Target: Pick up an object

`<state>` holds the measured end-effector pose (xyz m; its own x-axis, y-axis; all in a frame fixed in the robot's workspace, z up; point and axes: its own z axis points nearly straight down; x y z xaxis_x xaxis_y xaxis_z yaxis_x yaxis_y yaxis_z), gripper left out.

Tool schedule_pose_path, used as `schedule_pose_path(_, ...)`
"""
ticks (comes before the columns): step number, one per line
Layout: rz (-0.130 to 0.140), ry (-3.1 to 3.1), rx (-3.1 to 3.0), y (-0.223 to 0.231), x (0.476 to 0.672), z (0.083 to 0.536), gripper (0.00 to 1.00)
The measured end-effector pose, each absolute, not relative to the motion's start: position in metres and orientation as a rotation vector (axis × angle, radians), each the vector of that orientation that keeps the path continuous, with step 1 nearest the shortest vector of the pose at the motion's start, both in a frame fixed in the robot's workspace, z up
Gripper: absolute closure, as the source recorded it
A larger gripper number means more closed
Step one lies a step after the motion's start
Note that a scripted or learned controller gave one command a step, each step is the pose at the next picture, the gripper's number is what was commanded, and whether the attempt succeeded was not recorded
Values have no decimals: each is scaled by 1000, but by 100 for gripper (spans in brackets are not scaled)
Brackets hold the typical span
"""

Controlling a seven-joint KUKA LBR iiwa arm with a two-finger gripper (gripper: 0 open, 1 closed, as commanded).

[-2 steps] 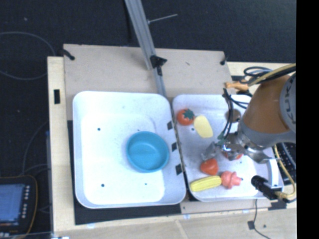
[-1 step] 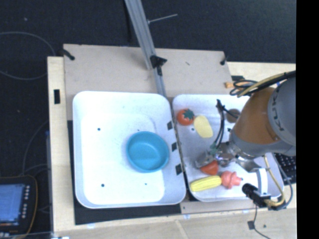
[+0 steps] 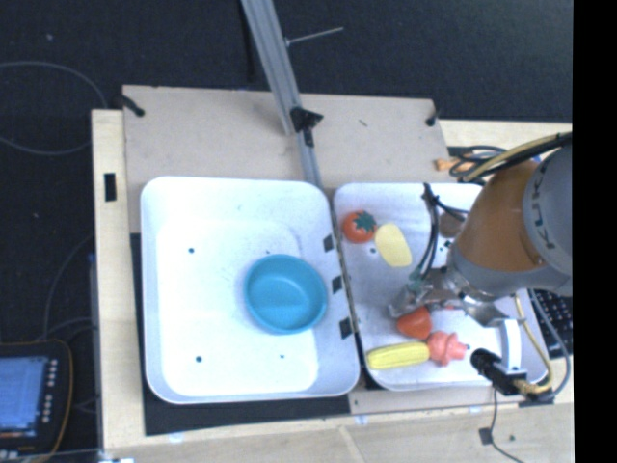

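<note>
Objects lay in two bins on the worktop (image 3: pixel 116 287): a blue bowl (image 3: pixel 284 294) in the left bin (image 3: pixel 174 355); in the right bin (image 3: pixel 386 201), a lemon (image 3: pixel 392 244), corn (image 3: pixel 397 357), tomato (image 3: pixel 360 226). The arm (image 3: pixel 506 230) hung over a red piece (image 3: pixel 415 324); its jaws' state could not be told.

The left white bin (image 3: pixel 174 220) lies on a pale bench (image 3: pixel 108 287), with a tan board (image 3: pixel 212 133) showing behind it and a black mat (image 3: pixel 241 411) showing under its front edge. A second white bin (image 3: pixel 386 193) sits touching its right side, small black clips (image 3: pixel 337 284) at the seam. A grey metal rail (image 3: pixel 270 46) slants up from behind the bin's back right corner. Off the bench, beyond the bin's front left corner, a handheld screen (image 3: pixel 27 394) glows blue on the dark floor (image 3: pixel 434 27).
</note>
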<state>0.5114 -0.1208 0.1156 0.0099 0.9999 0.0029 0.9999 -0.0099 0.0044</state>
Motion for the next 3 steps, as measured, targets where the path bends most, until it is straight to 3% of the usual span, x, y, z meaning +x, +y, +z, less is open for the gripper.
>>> schedule_pose_path(2, 9, 2221, 2214, -126, 508, 218, 100)
schedule_pose_path(3, 6, 2226, 2213, -126, 510, 240, 100)
